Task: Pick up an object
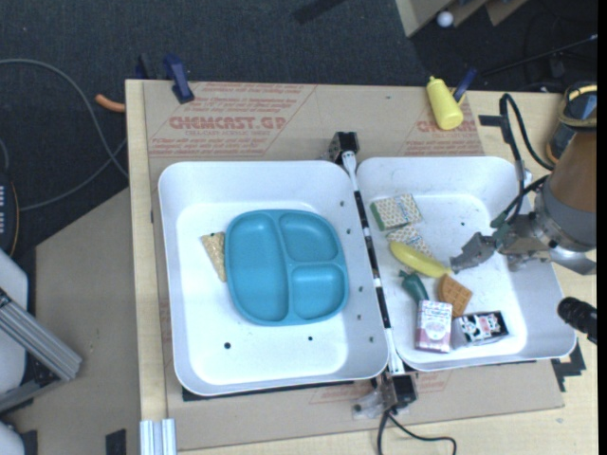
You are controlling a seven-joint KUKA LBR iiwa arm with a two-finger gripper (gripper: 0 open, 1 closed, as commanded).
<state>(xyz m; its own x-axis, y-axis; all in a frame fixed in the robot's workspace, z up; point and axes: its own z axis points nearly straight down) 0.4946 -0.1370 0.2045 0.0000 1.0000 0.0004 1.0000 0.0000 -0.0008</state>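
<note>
Camera view: left bin (pixel 190 197) held a blue tray (pixel 285 265); right bin (pixel 493 173) held a banana (pixel 418 259), cracker (pixel 455 295), cartons. Gripper (pixel 474 251) hovered just right of the banana, state unclear. Approach step; next, descend onto banana.

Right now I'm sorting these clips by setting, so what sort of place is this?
Probably a robotics lab bench set up for grasping trials. Two white bins sit side by side on a clamped board, the gripper reaches over toy food such as a banana, and loose cables trail on dark carpet.
</note>
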